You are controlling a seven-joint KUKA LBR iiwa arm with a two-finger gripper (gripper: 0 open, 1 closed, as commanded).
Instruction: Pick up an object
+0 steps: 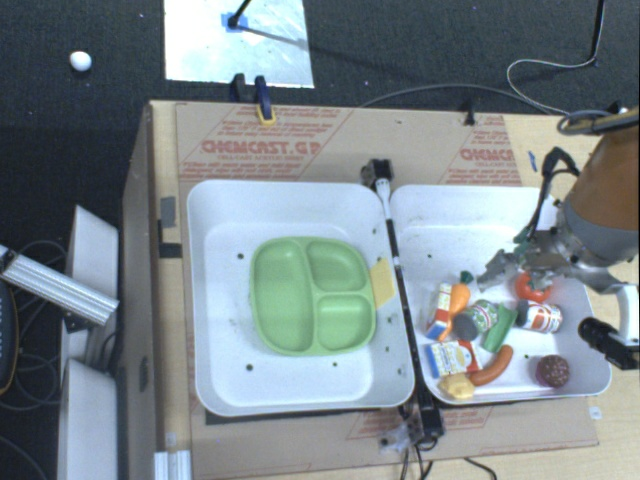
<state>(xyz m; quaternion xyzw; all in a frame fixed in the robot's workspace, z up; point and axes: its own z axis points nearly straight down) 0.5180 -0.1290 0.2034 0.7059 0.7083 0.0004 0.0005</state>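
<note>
Since the camera looks down from above, the whole surface shows: a brown board with red letters, with two white bins on it side by side. Around it is dark floor. A shiny pale sheet lies on the floor at 12 o'clock, and a small white ball lies at 10 o'clock.

The left bin holds a green plate with three parts. A yellow piece sits at the plate's 3 o'clock edge.

The right bin holds a heap of toy food. A round red toy has no long side that I can make out. At its 5 o'clock lies a red and white can, on its side, its long way going from 9 to 3 o'clock. A green can lies at the red toy's 8 o'clock. A sausage points from 8 to 2 o'clock. A dark red ball sits at the bin's 5 o'clock corner.

The grey arm comes in from 3 o'clock. Its jaws hang just above the round red toy, at the toy's 11 o'clock. I cannot tell if the jaws are spread or pressed together, and I see nothing between them.
</note>
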